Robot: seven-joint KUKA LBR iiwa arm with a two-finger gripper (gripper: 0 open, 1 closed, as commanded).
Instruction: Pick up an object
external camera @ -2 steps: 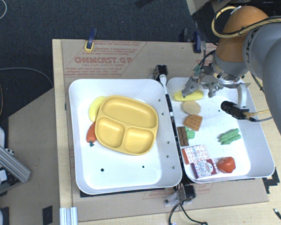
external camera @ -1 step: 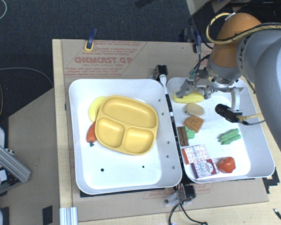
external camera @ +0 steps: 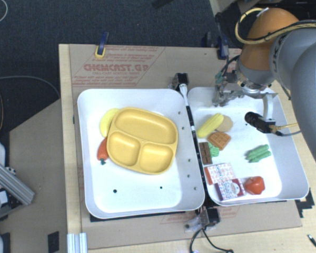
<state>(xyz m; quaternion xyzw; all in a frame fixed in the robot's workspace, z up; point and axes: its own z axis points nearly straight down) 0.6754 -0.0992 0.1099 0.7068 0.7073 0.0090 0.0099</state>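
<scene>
Nearest to the camera, at the front of the right bin (external camera: 292, 186), a printed card packet (external camera: 224, 179) is lying flat with a red tomato-like toy (external camera: 254, 184) touching its right side. I am hovering my hand (external camera: 227, 93) over the far left corner of this same bin, and I cannot tell from this angle whether it is wide or narrow; nothing is showing in it. The closest thing for me to pick up is the yellow corn cob (external camera: 210, 124), which is lying just in front of my hand and a little to the left, near the bin's left wall. Its long axis is running diagonally, from front-left to back-right, so I judge that I should turn the grip across this line. A pale round piece (external camera: 226, 123) is touching the cob on its right, and a brown waffle-like piece (external camera: 219, 139) is sitting just in front of it, so the space there is tight. A green bean pod (external camera: 258, 153) is lying more apart to the right. In the left bin (external camera: 89, 157), a yellow divided tray (external camera: 141, 139) is partly covering a banana (external camera: 107, 120) and a red pepper (external camera: 102, 151), well apart from me.
</scene>
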